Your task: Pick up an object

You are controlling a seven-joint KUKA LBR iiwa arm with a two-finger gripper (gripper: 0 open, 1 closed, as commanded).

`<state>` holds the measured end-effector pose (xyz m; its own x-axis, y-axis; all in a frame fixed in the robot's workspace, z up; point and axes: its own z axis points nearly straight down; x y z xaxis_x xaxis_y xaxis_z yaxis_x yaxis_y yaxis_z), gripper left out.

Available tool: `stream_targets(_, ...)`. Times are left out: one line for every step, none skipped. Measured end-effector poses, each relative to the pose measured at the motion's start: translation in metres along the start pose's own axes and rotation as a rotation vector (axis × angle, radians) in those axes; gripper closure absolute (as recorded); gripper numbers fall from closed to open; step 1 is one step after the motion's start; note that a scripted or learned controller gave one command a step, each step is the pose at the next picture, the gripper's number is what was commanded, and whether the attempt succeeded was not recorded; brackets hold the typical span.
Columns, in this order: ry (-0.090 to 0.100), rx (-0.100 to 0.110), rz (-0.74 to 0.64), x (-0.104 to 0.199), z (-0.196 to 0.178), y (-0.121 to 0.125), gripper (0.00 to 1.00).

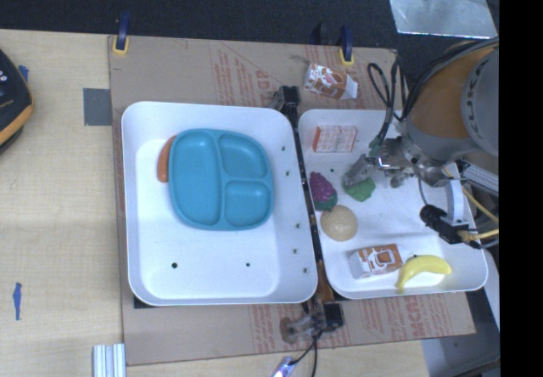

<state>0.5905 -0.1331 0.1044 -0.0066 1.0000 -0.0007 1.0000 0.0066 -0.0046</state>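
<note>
The table point(59, 222) carries two white bins. The left bin point(144, 273) holds a blue divided plate point(222, 178), its long axis running 12 to 6 o'clock, lying over an orange item point(162, 161) at its 9 o'clock edge. The right bin point(382, 286) holds a carton point(334, 138) at 12 o'clock, a purple piece point(322, 190), a beige ball point(338, 222), a small box point(375, 261) and a banana point(423, 271) pointing 3 to 9 o'clock. The end effector point(363, 171) hovers over the green object point(361, 189), touching or just above it; whether it pinches I cannot tell.
</note>
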Motion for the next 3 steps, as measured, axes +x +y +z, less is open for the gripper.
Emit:
stream_targets(-0.001,0.0,-0.001,-0.002,-0.011,0.0,1.0)
stream_targets(-0.002,0.0,-0.002,-0.002,-0.011,0.0,0.0)
stream_targets(0.0,0.001,0.0,0.005,0.013,0.008,0.0)
